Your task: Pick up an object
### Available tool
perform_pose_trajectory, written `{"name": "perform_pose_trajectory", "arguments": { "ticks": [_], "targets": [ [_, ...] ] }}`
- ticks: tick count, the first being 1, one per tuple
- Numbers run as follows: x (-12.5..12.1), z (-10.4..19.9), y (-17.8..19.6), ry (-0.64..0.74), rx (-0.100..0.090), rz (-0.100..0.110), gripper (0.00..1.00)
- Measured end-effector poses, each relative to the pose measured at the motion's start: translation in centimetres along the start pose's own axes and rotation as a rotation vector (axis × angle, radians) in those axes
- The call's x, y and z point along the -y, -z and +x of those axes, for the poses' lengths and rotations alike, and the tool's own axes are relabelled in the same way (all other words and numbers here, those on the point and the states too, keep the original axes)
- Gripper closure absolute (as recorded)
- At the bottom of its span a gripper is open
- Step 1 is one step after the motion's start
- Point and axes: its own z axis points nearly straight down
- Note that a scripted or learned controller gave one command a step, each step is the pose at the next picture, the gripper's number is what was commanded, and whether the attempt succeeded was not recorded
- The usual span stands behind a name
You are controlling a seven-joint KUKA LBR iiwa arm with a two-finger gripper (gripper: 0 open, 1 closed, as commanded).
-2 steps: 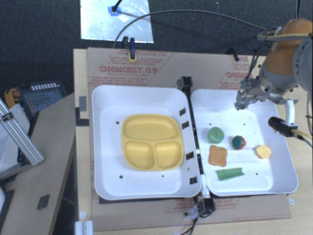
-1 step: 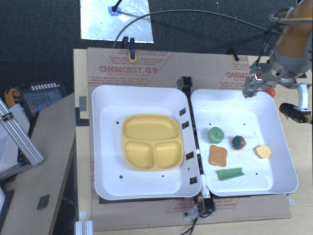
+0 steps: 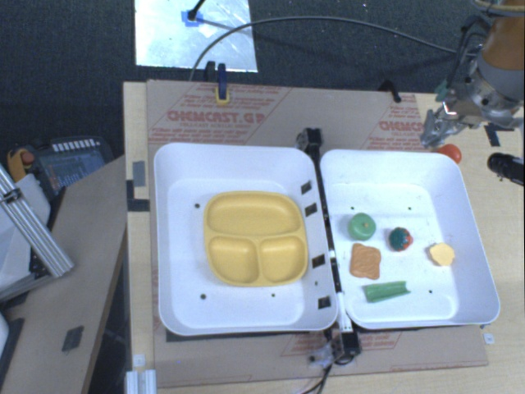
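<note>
The right bin holds several small toy foods: a green round piece, a red and green ball, a yellow chunk, an orange waffle-like square and a green stick. My gripper hangs over the back right corner of this bin, above its rim. A small orange-red object shows just below and to the right of the gripper, at the rim. Whether the gripper holds it is unclear.
A yellow divided plate lies in the middle of the left bin. Black clips run along the seam between the bins. A cable crosses the dark floor behind the bench, and a metal sheet lies at the back left.
</note>
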Motion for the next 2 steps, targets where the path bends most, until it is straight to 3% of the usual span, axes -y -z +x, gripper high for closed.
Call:
{"name": "perform_pose_trajectory", "arguments": {
  "ticks": [2],
  "targets": [
    [3.4, 10.5, -2.6, 0.004, -0.004, 0.009, 1.00]
  ]
}}
